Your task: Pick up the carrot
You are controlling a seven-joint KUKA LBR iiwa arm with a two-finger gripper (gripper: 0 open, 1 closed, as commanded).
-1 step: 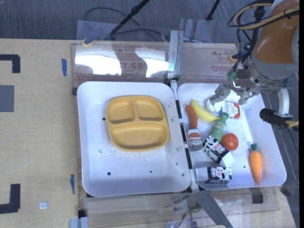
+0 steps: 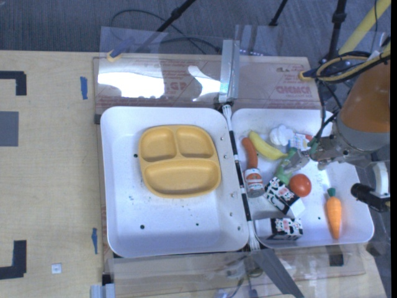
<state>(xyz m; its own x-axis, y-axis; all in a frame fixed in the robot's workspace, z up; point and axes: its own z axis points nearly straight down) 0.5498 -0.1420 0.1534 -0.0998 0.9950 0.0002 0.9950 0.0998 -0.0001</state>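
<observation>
Orange plastic carrot with green top [image 2: 334, 215]: lies in the right white bin [image 2: 363, 231], near its right rim, tip pointing toward the front edge, untouched. Red round tomato [image 2: 300, 184]: just left of the carrot's top. Yellow banana [image 2: 268, 146]: further left and back from the carrot. Black-and-white cow-print carton [image 2: 285, 226]: left of the carrot's tip. Gripper [image 2: 302, 157]: hangs above and behind the carrot, beyond the tomato; cannot tell how its pincer stands. Yellow divided plate [image 2: 179, 160]: in the left white bin [image 2: 124, 222], well apart from the carrot.
</observation>
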